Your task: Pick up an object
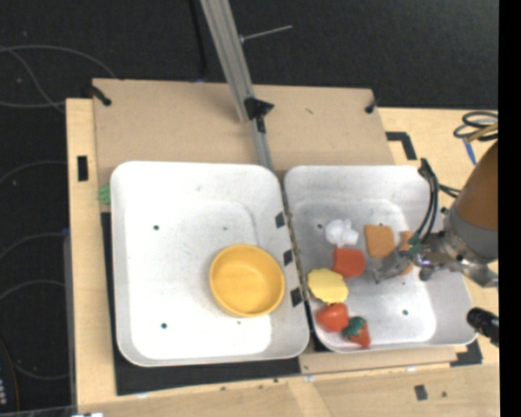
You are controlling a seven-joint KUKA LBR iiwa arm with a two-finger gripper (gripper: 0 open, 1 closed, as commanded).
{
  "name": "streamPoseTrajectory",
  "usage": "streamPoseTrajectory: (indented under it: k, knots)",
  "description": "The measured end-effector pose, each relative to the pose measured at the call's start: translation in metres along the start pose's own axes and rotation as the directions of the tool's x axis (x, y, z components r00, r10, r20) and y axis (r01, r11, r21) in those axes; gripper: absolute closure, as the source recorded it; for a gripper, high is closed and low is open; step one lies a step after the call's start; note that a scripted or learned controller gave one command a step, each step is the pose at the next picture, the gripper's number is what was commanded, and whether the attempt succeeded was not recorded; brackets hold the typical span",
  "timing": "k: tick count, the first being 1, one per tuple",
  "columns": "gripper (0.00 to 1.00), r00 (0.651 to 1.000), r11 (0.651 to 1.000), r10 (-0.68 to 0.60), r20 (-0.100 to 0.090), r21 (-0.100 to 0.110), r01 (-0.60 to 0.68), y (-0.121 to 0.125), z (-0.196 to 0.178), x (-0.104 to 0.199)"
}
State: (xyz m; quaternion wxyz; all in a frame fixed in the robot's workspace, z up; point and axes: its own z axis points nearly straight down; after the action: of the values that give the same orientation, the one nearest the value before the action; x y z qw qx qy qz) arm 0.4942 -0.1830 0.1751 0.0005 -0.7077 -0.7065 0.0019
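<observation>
The right bin (417, 189) holds a cluster of small items: a white lumpy piece (339, 231), an orange-tan block (379, 240), a red block (348, 261), a yellow piece (327, 285) and a red strawberry-like piece with a green top (343, 323). My gripper (392, 268) reaches in from the right, low over the bin floor just right of the red block and below the orange-tan block. Nothing shows between its fingers.
A yellow bowl (247, 280) sits in the left bin (156, 207), near its front right. A grey metal pole (230, 46) slants up from the back of the bench. The arm's orange band (479, 194) stands over the right bin's right rim.
</observation>
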Motion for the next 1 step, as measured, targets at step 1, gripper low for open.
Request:
streamPoseTrajectory:
  k: [1]
  knots:
    - [0.0,1.0,1.0,0.0,0.0,0.0,0.0,-0.0026,0.0464,-0.0099]
